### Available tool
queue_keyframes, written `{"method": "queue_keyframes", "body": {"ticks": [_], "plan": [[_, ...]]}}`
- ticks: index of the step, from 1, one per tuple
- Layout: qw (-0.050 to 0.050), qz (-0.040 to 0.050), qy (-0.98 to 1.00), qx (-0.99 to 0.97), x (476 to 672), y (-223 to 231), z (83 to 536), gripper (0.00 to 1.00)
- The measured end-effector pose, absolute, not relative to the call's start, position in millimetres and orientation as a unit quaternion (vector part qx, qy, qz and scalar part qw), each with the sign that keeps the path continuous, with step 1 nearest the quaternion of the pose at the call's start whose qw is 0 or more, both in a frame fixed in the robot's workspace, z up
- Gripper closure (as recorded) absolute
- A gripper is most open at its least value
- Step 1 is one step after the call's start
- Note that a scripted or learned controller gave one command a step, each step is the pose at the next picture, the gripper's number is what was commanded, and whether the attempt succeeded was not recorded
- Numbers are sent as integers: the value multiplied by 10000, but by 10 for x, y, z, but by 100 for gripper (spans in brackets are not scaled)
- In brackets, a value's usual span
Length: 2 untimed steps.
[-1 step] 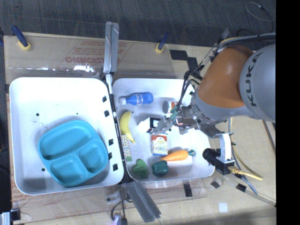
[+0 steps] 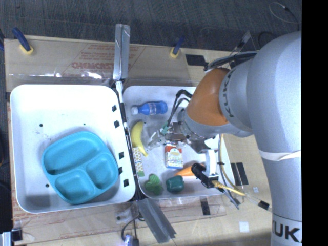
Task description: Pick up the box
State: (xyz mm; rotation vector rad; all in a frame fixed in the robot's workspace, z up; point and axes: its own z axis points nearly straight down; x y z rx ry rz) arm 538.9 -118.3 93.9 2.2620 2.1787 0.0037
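Looking down you see the pincer (image 2: 171, 133) over the right bin (image 2: 154, 94), its grip impossible to tell, the box (image 2: 174, 156) lying just below it, banana (image 2: 137, 136) to its left.

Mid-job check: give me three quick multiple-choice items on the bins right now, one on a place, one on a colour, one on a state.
1. Where does the box lie?
A. right bin
B. left bin
C. on the bench

2. What colour is the divided tray in the left bin?
A. red
B. blue
C. yellow

3. How is the bottle placed?
A. standing upright
B. on the tray
C. lying on its side

Key: 1 A, it lies in the right bin just below the tool. 2 B, plainly blue. 3 C, it lies flat near the bin's far wall.
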Motion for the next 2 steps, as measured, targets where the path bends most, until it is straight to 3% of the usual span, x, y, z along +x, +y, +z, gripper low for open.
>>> {"method": "queue_keyframes", "body": {"ticks": [1, 2], "plan": [[34, 2, 6944, 7196, 5410, -1218, 1035, 100], [-24, -15, 7789, 6272, 4909, -692, 1888, 100]]}}
